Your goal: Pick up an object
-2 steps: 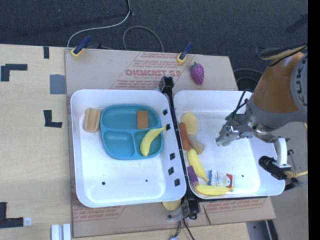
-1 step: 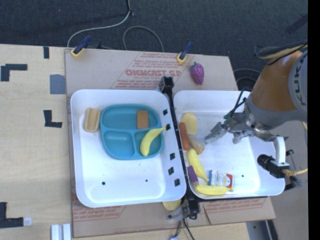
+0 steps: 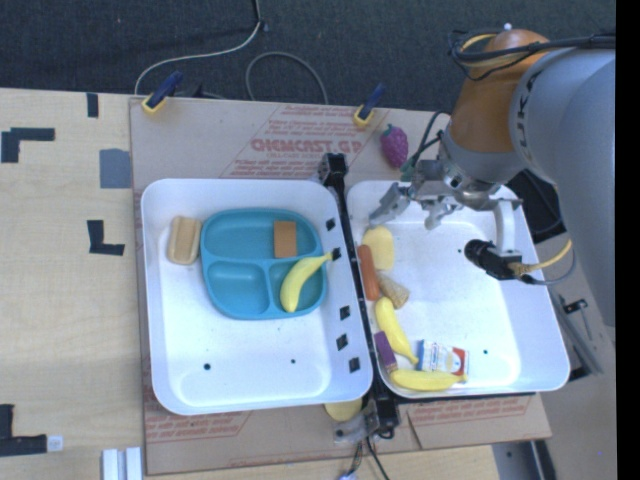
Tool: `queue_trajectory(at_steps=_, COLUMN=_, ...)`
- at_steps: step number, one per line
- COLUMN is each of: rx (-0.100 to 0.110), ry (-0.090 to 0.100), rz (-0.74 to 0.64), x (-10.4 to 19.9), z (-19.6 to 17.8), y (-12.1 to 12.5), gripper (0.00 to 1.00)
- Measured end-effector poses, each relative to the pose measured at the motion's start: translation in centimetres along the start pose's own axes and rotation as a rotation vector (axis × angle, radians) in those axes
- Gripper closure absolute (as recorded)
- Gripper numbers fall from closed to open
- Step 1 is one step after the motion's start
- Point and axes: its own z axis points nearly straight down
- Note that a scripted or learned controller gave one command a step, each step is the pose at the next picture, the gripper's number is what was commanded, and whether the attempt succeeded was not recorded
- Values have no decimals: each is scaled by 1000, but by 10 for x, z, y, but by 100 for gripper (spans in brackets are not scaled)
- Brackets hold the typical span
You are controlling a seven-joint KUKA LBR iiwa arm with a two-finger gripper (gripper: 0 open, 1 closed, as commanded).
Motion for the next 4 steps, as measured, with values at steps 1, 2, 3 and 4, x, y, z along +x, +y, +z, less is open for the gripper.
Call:
queue_trajectory(at_steps=1, rx=4, ry=-1, rz=5, x=8, z=0, y=40, gripper=0)
queue_trajectory(at_steps=2, rx=9, ry=0, rz=7, x=24, z=0, y=3, gripper=0)
queue_trajectory(at_steps=3, rx=4, ry=0, rz=4, x=25, z=0, y=46, gripper=0)
queue_trajectory(at_steps=4, rx=10, ry=0, rz=8, x=32, z=0, y=-4, gripper=0)
